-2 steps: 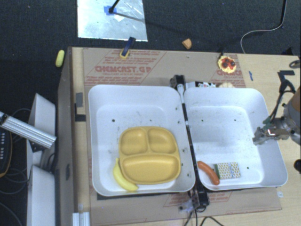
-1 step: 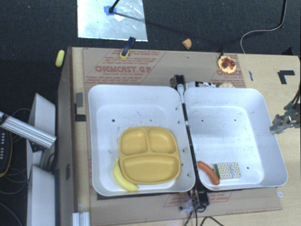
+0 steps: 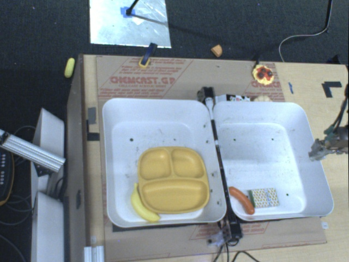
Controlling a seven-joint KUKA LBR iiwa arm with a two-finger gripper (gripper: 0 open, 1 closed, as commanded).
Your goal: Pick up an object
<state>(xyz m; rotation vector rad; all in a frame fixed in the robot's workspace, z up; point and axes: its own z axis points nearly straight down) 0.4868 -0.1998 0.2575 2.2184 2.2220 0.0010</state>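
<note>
- Camera view: a bench [image 3: 180, 72] topped with brown board stands on dark carpet; a shiny sheet [image 3: 130, 15] lies on the floor behind it.
- Two white bins sit side by side on the board, the left bin [image 3: 117, 146] and the right bin [image 3: 305, 157], their inner rims touching.
- Red print on the board reads "CHEMCAST GP"; the smaller lines around it are too fine to read.
- The left bin holds a yellow divided plate [image 3: 173, 179] with a banana [image 3: 143, 206] tucked against its near-left edge.
- The right bin holds a sausage [image 3: 241, 200] and, just beside it, a small patterned packet [image 3: 264, 197], both near the front wall.
- The gripper [image 3: 323, 149] hangs over the right bin's far-right rim, well apart from sausage and packet; whether it is spread or pressed together I cannot tell.
</note>
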